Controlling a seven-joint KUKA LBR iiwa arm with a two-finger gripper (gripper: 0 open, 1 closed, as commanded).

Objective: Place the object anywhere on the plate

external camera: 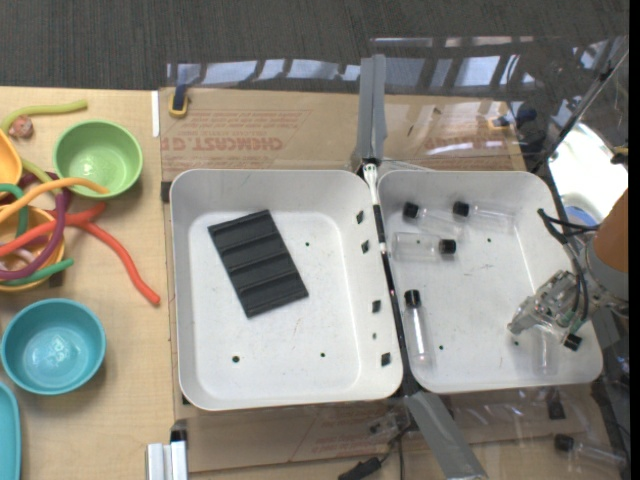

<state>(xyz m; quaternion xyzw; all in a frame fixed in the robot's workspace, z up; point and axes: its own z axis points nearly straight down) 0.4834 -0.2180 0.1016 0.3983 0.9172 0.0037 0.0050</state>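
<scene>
At right bin lower-right edge: end effector, finger state unclear; plate unobstructed.

Illumination is bright, even and diffuse from overhead. The two white bins approach overexposure, and their floors show little texture. Shadows are soft and short: a faint one edges the black plate, and another lies under the bins' near rims. Strong glare marks the clear panel at the top and a blown-out white patch at the right edge. Focus is adequate at centre; the gripper appears slightly blurred.
</scene>
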